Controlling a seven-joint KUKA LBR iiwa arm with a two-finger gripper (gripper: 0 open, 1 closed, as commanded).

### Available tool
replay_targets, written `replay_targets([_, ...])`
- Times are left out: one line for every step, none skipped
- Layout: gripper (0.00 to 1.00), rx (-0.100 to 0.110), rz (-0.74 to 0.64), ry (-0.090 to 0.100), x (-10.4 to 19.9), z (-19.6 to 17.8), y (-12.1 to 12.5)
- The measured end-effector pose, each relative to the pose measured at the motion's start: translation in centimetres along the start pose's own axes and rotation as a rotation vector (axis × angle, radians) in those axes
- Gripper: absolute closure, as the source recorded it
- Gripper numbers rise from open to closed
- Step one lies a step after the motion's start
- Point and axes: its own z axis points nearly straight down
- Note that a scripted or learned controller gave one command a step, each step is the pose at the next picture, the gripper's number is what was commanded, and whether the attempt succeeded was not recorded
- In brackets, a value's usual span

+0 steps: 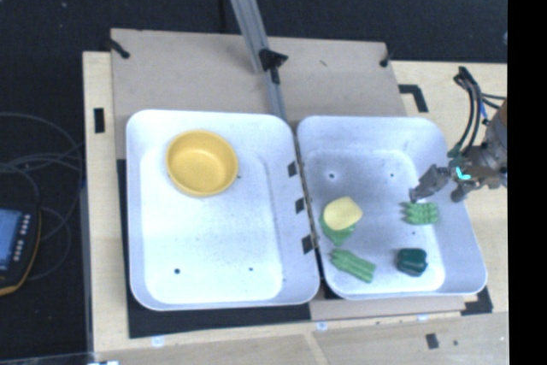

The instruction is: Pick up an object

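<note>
My gripper [442, 189] hangs over the right side of the right bin [376, 137], reaching in from the right edge. Its two fingers stand apart and nothing shows between them. Just below the left finger [426, 183] a small light green ridged object [420, 214] lies on the bin floor. A yellow-green rounded object [341, 215] rests near the bin's left wall. A longer green ridged object [353, 265] lies near the front, and a dark green chunky object [411, 261] sits to its right.
The left bin [214, 269] holds a yellow bowl [202, 162] at its back left. A grey metal rail [244, 4] runs from the top down to the gap between the bins. Black cables [470, 111] loop above the wrist.
</note>
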Motion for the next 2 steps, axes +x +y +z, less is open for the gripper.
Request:
replay_targets([0.00, 0.000, 0.000, 0.000, 0.0, 0.0, 0.0])
replay_targets([0.00, 0.004, 0.001, 0.000, -0.1, 4.2, -0.4])
